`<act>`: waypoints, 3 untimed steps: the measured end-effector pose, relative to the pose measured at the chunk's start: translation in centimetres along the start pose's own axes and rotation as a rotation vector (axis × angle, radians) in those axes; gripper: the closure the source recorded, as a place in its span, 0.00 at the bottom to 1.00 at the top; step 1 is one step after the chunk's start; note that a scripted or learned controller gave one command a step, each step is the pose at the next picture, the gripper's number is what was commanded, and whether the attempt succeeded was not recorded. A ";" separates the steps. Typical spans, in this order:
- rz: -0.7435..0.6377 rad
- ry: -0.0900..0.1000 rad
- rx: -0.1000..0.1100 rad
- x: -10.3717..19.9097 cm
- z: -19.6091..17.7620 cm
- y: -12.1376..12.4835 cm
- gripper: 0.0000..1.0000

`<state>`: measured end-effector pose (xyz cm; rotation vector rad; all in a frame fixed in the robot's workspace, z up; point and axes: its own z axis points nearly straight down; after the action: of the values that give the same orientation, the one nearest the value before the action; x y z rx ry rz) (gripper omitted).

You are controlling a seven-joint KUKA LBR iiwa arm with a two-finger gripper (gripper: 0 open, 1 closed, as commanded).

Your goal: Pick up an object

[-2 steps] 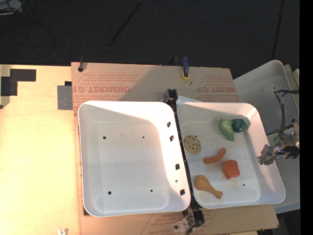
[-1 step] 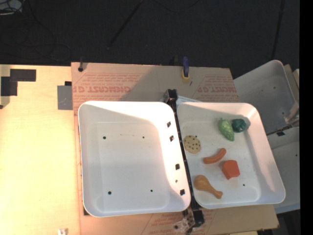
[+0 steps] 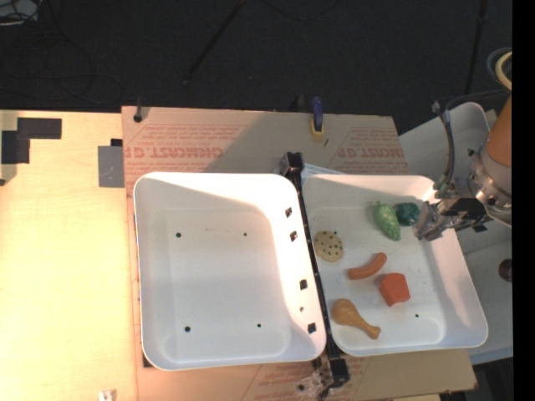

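Note:
The right bin (image 3: 451, 324) holds several toy foods: a green vegetable (image 3: 386, 220), a teal piece (image 3: 407, 213) beside it, a round cookie (image 3: 328, 246), an orange-red sausage (image 3: 367, 266), a red block (image 3: 394, 289) and a tan drumstick (image 3: 355, 317). My gripper (image 3: 431, 224) hangs at the bin's right rim, just right of the teal piece. Nothing shows between its fingers, and their spacing is unclear.
The left bin (image 3: 159, 224) sits beside the right one, joined by a black divider with clips (image 3: 303, 249). Both rest on cardboard (image 3: 209, 144) over a pale wooden bench (image 3: 58, 266). A blue clamp (image 3: 317, 115) stands at the back.

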<state>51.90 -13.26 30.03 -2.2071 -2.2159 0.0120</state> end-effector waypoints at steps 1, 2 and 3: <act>-0.003 -0.004 -0.019 5.4 -5.8 2.8 1.00; 0.006 -0.003 -0.001 3.5 4.3 0.7 1.00; -0.001 -0.003 -0.029 9.0 -10.8 -4.4 1.00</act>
<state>47.64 -4.36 40.96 -2.2218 -2.2327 -0.0176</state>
